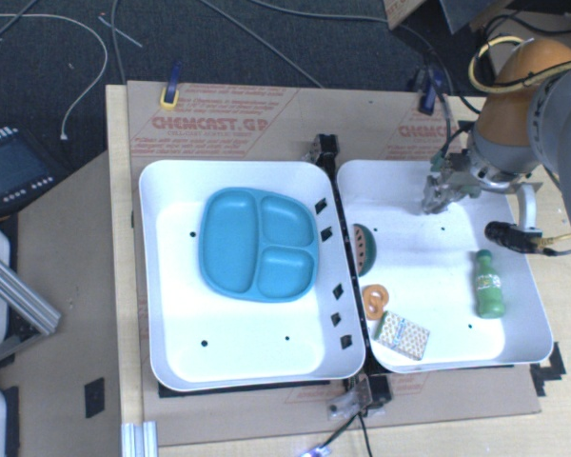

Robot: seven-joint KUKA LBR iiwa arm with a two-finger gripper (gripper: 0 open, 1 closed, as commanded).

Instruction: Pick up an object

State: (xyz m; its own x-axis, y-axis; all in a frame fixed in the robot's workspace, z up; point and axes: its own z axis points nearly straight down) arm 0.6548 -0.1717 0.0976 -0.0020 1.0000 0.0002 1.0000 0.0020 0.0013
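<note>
Packet (403, 335) at 6 o'clock looks flat, slippery; I'd grab bottle (489, 283) at 4 o'clock across its rigid, light body; my gripper (439, 198) state: can't tell.

Cardboard sheet (266, 112) under both bins. Blue clamps at far edge: left (171, 86), right (428, 91). Dark screen device (14, 168) beyond bench's left edge. White cables (86, 27) on dark floor behind.
</note>
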